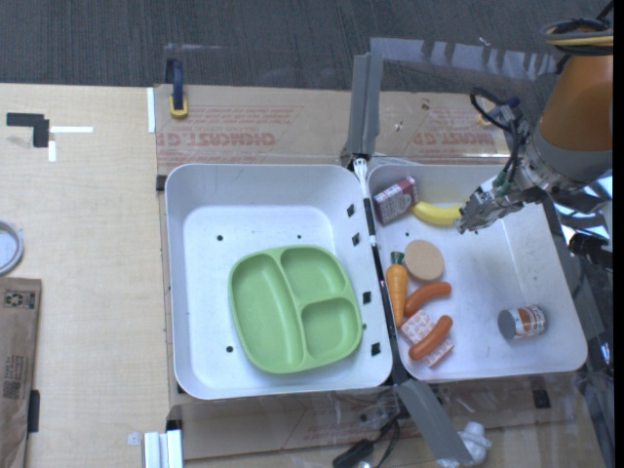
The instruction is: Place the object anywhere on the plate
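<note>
A green divided plate (pixel 294 307) lies in the left white bin (pixel 195 261). The right bin (pixel 546 291) holds a yellow banana (pixel 435 214), a small maroon carton (pixel 394 202), a round tan biscuit (pixel 424 260), a carrot (pixel 397 291), two sausages (pixel 428 295), a red-and-white packet (pixel 422 329) and a small tin can (pixel 523 322). My gripper (pixel 472 215) hangs low at the banana's right end, near the back of the right bin. Whether it grips the banana is not visible.
A grey divider post (pixel 363 115) rises between the bins at the back. A blue-and-yellow clamp (pixel 176 91) sits at the bench's far edge. A roll of tape (pixel 6 249) and a brown paper bag (pixel 18 359) lie at the left.
</note>
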### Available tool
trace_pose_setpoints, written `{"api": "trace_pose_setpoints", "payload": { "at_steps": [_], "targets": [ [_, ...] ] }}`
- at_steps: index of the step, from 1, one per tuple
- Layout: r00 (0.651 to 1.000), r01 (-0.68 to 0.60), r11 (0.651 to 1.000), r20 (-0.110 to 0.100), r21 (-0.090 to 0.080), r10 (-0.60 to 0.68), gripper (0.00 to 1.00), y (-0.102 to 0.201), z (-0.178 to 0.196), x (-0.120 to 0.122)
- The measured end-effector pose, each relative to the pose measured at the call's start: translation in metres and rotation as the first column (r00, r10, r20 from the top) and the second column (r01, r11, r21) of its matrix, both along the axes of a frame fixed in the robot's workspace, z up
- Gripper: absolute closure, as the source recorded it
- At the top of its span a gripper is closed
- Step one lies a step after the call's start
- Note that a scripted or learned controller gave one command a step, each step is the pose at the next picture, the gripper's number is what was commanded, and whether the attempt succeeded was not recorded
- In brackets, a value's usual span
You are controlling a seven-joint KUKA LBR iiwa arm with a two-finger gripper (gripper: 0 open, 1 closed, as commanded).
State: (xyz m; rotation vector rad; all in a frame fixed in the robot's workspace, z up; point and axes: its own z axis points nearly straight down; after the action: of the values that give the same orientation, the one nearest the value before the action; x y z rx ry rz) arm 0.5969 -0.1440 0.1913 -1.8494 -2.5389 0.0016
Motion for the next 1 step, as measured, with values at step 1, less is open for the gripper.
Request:
{"api": "trace_pose_setpoints", "payload": {
  "at_steps": [1],
  "targets": [
    [0.993,0.122,0.993,-0.002,0.000,-0.122,1.00,-0.0075,-0.0613,0.0258]
  ]
}}
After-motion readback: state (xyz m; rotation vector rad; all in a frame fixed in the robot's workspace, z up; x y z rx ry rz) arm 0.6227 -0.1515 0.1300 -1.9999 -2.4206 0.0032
